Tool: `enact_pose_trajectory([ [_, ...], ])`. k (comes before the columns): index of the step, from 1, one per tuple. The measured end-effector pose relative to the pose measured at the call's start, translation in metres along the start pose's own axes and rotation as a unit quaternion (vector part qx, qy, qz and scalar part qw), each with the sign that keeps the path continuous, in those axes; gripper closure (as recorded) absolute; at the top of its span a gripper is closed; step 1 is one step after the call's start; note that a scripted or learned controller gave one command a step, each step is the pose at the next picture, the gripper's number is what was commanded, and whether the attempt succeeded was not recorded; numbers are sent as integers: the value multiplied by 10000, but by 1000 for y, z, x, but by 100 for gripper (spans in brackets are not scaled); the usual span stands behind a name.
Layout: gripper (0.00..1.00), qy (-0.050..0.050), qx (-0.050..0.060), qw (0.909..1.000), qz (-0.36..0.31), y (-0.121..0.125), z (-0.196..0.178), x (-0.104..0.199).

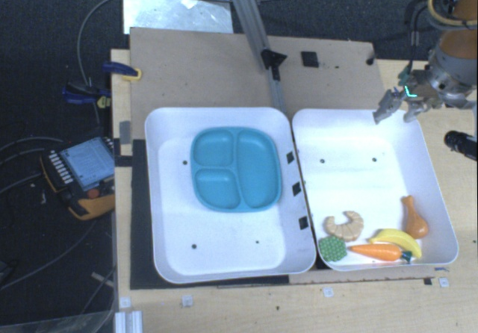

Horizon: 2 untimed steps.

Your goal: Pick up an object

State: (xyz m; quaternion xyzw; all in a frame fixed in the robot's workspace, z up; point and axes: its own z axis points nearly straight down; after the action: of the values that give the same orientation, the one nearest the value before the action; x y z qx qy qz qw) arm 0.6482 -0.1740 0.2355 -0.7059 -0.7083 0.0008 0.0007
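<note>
The arm hung at the far right corner of the right bin [429, 175], and the gripper [399, 109] sat just above that bin's back rim, its two fingers spread apart with nothing between them. Every candidate was bunched at the near end of that same bin, well apart from the gripper: a tan croissant [344, 225], a green broccoli [333, 249] just beside it near the front left corner, an orange carrot [376, 251] lying flat along the front wall, a yellow banana [396, 240] touching the carrot from behind, and a brownish drumstick [413, 219] leaning toward the right wall. The left bin [168, 175] carried a blue divided plate [236, 169], none of which mattered for the pick. These looked like toy foods, so probably light, stiff and a little slick, nothing that would crush but easy to squirt out of a pinch. The croissant looked the friendliest target, since it stood a bit clear of the walls and its narrow middle offered a span to close across. The carrot and banana, tight together against the front wall, looked awkward for the fingers to straddle; the drumstick's thin neck would be a fair second choice.
</note>
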Motion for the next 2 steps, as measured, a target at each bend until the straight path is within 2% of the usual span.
enact_pose_trajectory([
  [1, 0, -4, -20, 10000, -4, 1, -2, 0],
  [2, 0, -2, -7, 10000, 3, -1, 59, 3],
])
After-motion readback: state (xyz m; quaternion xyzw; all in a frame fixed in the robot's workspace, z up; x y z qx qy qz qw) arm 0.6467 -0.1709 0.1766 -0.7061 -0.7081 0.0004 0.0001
